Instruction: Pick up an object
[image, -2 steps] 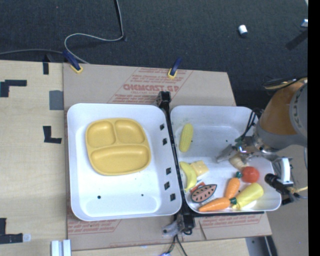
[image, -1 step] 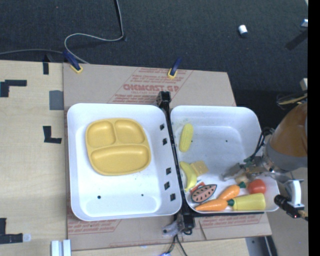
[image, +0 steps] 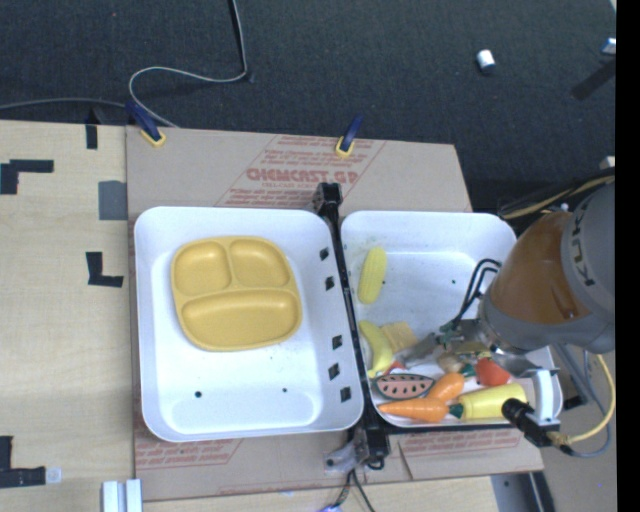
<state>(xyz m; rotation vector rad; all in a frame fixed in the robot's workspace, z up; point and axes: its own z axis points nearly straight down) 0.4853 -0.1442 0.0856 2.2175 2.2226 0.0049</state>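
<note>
My gripper (image: 443, 343) is low in the right bin (image: 430, 235), reaching in from the right under the orange-banded wrist (image: 535, 275). Its tip sits just above a pile of toy food along the bin's front edge. In that pile are pale yellow pieces (image: 384, 342), a watermelon slice (image: 405, 383), two orange carrots (image: 428, 400), a red tomato (image: 492, 373) and a yellow piece (image: 484, 402). A yellow corn-like piece (image: 372, 274) lies alone near the bin's left wall. The wrist hides the bin's right part.
The left bin (image: 160, 400) holds a yellow divided plate (image: 237, 292). A black divider with clips (image: 335, 300) runs between the bins. Cables trail from the arm at the lower right (image: 590, 425). Both bins rest on cardboard (image: 300, 175).
</note>
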